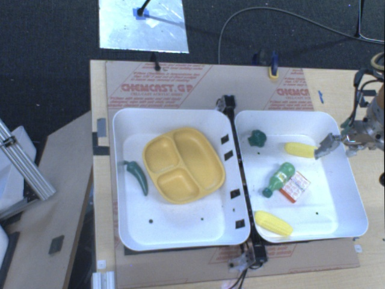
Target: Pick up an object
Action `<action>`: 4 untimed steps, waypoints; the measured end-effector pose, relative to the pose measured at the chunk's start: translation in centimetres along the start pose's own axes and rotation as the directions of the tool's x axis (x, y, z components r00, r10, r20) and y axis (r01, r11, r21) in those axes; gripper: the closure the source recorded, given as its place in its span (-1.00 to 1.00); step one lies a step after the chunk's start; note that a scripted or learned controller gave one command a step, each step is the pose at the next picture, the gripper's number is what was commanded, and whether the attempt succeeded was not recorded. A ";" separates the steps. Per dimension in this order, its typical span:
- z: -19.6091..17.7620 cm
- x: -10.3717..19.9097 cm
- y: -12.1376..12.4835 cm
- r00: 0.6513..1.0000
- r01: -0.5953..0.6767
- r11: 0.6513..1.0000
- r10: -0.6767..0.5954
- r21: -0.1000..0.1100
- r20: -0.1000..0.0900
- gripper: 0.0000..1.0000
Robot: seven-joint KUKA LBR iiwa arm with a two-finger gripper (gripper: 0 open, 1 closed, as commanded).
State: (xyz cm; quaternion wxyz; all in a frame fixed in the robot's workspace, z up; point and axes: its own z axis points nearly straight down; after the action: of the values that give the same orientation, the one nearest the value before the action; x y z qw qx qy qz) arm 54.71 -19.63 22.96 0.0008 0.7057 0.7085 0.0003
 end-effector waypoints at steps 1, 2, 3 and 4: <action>4.4 -0.6 -0.2 1.000 -0.003 1.000 0.003 0.003 -0.001 -1.00; 8.8 0.1 -0.2 1.000 -0.002 1.000 0.002 0.004 -0.002 -1.00; 13.5 0.0 0.0 1.000 -0.004 1.000 0.004 -0.004 -0.001 -1.00; 12.1 0.1 0.4 1.000 -0.001 1.000 0.001 -0.012 -0.002 1.00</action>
State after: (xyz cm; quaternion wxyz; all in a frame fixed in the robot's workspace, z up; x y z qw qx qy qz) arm 55.08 -19.52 10.91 0.0045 0.7060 0.7082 0.0051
